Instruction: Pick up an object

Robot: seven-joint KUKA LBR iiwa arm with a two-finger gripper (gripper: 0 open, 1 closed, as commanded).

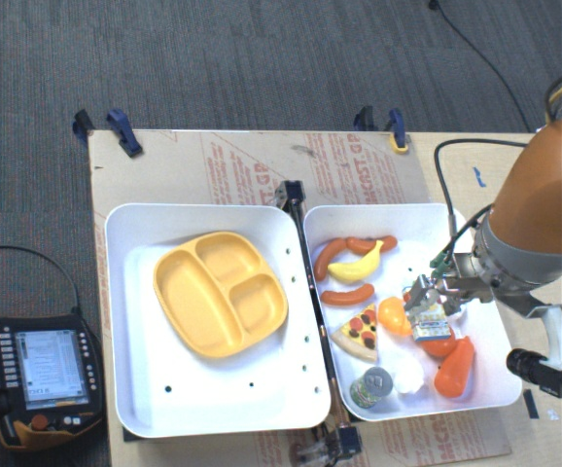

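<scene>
My gripper (pixel 425 302) hangs low over the middle of the right bin (pixel 412 217), reaching in from the right. Directly under and beside it lie a small white and red carton (pixel 431 329), an orange fruit (pixel 393 314) and a red piece (pixel 440 346). Also in this bin are a yellow banana (pixel 356 263), two red sausages (pixel 332 252) (pixel 347 296), a pizza slice (pixel 359 333), an orange carrot (pixel 455 369), a white lump (pixel 408 377) and a tin can (pixel 370 387). The wrist hides part of the carton.
The left bin (pixel 135 377) holds a yellow divided plate (pixel 221 293). A black clip (pixel 292 196) sits where the two bins meet at the back. Blue clamps (pixel 122 129) grip the board's far edge. A teach pendant (pixel 38 370) lies on the floor at the left.
</scene>
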